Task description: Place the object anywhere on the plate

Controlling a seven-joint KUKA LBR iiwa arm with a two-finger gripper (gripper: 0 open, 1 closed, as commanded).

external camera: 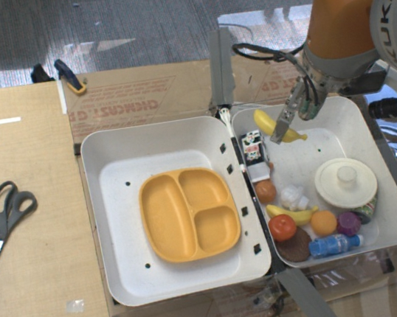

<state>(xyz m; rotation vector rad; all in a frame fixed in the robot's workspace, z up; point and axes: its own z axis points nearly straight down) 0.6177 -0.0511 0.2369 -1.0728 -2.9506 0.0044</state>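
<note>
Banana [271,122] under claw [283,125], right bin [360,117], plate [190,213] apart

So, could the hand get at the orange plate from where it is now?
Probably yes: the hand sits over the right bin by a banana, and the plate lies open in the left bin, with nothing on it.

Glossy orange plastic plate [190,213]; smooth white plastic bins [109,205]; matt wooden desk [47,290]; brown cardboard [137,100]; metal-bladed scissors [3,222].
</note>
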